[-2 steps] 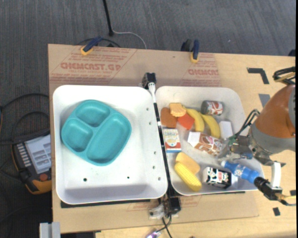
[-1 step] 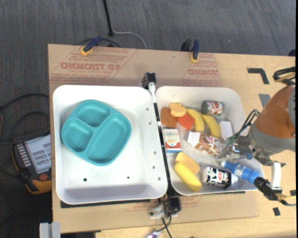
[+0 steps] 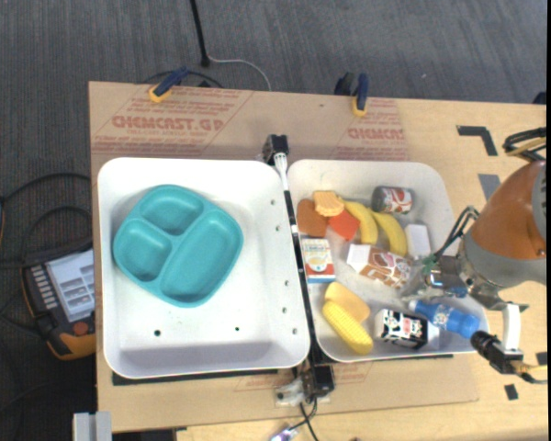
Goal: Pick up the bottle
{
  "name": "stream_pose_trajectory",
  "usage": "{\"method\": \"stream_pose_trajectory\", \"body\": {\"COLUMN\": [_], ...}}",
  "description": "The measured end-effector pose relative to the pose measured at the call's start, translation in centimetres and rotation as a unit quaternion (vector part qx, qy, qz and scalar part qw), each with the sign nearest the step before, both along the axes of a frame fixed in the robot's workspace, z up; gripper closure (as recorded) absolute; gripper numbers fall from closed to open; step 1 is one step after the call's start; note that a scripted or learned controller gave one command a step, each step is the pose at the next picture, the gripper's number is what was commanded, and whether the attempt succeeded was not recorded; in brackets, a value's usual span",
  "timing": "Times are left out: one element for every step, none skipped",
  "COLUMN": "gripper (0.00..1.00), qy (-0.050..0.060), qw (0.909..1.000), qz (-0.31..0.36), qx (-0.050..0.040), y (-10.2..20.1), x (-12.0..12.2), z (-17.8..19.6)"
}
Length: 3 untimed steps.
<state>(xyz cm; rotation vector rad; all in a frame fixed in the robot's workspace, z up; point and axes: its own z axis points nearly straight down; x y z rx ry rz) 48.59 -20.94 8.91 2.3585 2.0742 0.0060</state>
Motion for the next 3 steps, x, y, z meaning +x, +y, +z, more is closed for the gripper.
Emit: {"method": "stream_pose_trajectory", "body": {"gripper": [0.0, 1.0, 1.0], "qy": [0.0, -0.001, 0.0], "qw": [0.9938, 0.9938, 0.9657], "qz": [-0.111, -0.111, -0.26], "qx": [0.0031, 0.0026, 0.0019], "y": [-0.2, -0.2, 0.1], "x": [0.1, 0.2, 0.1], "z": [0.0, 1.0, 0.0]}}
